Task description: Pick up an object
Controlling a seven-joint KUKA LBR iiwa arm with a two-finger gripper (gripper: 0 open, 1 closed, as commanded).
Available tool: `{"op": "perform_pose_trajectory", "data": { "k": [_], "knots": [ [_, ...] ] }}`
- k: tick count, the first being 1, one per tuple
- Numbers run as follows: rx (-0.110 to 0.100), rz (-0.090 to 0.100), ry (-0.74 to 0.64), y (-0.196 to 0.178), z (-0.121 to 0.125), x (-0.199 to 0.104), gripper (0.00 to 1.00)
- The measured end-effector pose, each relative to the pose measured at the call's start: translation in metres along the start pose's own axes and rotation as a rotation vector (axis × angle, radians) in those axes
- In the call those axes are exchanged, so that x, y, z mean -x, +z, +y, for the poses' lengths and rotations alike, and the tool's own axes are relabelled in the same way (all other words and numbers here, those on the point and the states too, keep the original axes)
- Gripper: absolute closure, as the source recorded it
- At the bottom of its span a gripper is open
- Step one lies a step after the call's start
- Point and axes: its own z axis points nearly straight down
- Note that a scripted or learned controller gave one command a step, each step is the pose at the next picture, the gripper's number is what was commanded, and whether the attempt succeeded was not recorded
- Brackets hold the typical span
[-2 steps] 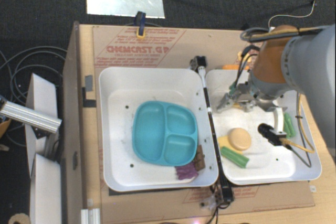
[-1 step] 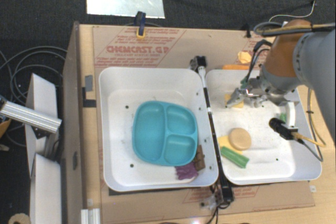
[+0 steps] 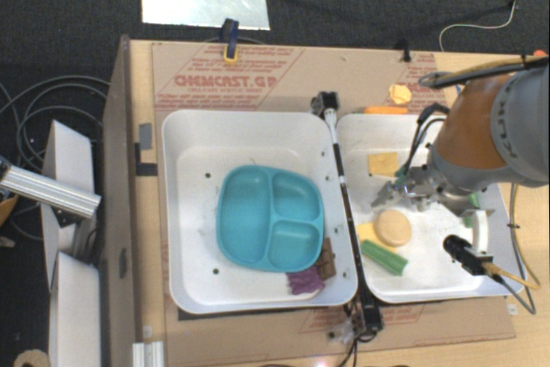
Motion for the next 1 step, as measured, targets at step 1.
{"op": "perform_pose_trajectory", "data": {
  "k": [1],
  "knots": [
    [0.019,-0.006,-0.007,0.0053,0.1140,0.0242,0.00]
  ]
}}
